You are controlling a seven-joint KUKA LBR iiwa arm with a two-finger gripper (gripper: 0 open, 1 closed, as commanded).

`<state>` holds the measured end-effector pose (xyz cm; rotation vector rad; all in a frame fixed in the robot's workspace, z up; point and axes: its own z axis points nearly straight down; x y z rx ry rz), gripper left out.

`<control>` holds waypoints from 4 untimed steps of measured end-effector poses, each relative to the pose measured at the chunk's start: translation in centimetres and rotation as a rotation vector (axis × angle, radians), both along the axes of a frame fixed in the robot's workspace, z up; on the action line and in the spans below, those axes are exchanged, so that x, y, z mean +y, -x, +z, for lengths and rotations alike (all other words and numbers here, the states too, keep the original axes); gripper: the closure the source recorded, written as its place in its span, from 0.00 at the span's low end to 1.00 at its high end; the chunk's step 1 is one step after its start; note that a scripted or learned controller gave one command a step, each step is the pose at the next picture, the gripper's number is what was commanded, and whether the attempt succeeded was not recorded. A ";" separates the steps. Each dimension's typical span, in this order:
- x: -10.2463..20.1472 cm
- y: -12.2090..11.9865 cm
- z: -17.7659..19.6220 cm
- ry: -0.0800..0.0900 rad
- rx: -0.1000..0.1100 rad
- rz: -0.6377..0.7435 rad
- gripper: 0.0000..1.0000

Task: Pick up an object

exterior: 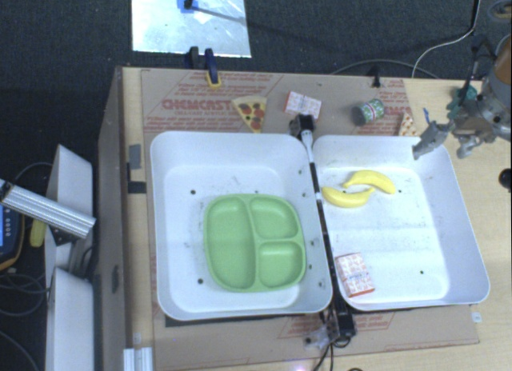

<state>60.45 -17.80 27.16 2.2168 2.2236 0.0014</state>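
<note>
Nothing picked yet. End effector point(445, 139) hovers at right bin's point(460, 225) far edge, fingers apparently spread, holding nothing. Bananas point(360, 188) lie untouched; approach and grasp remain.

You look down from a fixed camera high above the bench point(192, 89), tilted slightly, far enough back to take in both the left bin point(172, 161) and the right bin point(460, 225) beside it.

Tool point(445, 139) at the right edge, two fingers spread apart, nothing held
</note>
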 end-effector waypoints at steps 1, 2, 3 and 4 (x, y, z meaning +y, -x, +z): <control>2.7 -4.0 -9.4 -0.002 0.003 0.002 0.00; 1.8 -4.5 -17.0 0.004 -0.013 0.000 0.00; 3.4 -2.0 -18.6 0.000 -0.001 -0.001 0.00; 3.4 -2.1 -17.5 0.000 -0.003 -0.001 1.00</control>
